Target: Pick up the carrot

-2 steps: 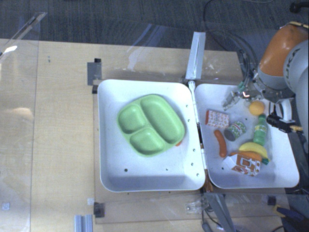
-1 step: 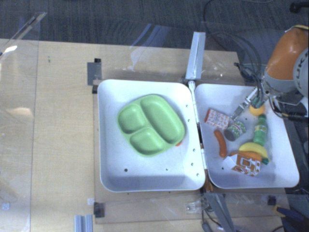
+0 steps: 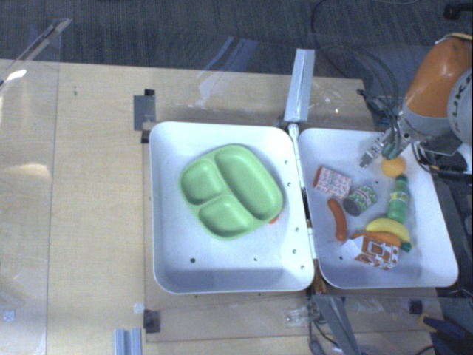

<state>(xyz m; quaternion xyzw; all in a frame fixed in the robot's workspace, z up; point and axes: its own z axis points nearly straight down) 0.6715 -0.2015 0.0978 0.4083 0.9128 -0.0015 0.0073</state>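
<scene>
We see what may be the small orange carrot (image 3: 274,218) peeking from under the green three-compartment plate (image 3: 232,191) in the left white bin (image 3: 170,265). The gripper (image 3: 375,151) hovers by the right bin's (image 3: 436,272) far edge, fingers spread, grasping nothing.

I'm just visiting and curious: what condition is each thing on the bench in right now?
Green plate: upside down in left bin.
Bottle: lying in right bin.
Banana: lying beside the bottle.
Sausage: lying flat.
Gripper: low over right bin's far edge.
</scene>
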